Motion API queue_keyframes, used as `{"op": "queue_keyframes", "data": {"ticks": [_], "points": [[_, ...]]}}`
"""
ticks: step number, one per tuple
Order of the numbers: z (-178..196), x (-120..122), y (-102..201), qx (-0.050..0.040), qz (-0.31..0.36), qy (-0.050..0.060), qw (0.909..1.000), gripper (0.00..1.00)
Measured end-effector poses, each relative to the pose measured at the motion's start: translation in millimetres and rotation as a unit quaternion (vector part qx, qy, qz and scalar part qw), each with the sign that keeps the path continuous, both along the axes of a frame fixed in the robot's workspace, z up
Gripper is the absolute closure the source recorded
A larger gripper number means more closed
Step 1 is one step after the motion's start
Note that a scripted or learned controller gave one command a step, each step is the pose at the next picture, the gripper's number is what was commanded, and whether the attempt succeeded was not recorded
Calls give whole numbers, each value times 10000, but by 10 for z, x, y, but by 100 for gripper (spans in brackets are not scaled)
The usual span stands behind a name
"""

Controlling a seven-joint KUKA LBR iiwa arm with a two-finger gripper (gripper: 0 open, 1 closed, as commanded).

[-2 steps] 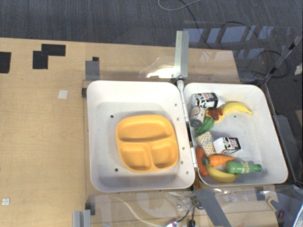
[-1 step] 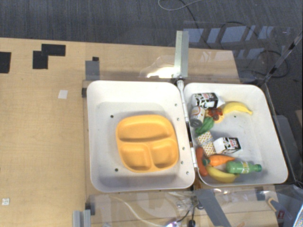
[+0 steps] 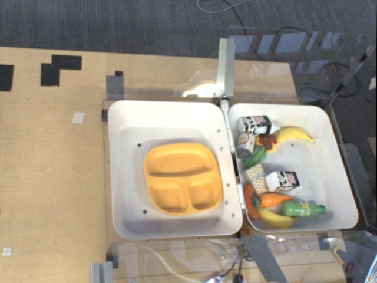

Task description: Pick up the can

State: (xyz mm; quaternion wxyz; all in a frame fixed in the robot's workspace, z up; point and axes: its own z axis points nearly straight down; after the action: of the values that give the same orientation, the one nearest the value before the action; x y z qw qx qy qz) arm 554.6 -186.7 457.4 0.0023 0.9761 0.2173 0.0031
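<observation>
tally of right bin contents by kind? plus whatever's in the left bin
Right white bin:
Yellow bananas: 2
Black-and-white milk cartons: 2
Silver metal can: 1
Green pepper: 1
Orange carrot: 1
Green plastic bottle: 1
Small red items, too cluttered to identify: 2
Left white bin:
Orange compartment tray: 1
Total: 11

Beyond my bench, toward twelve o'clock, I see dark grey carpeted floor with a thin cable snaking across it. My light wooden benchtop spreads toward nine o'clock, marked with black patches at ten. A grey metal post stands upright at twelve, with a bright glare at its base.
</observation>
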Motion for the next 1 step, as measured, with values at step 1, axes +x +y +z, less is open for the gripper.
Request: {"op": "queue_keyframes", "data": {"ticks": [1], "points": [[115,14,14,-7,57,-16,10000,100]]}}
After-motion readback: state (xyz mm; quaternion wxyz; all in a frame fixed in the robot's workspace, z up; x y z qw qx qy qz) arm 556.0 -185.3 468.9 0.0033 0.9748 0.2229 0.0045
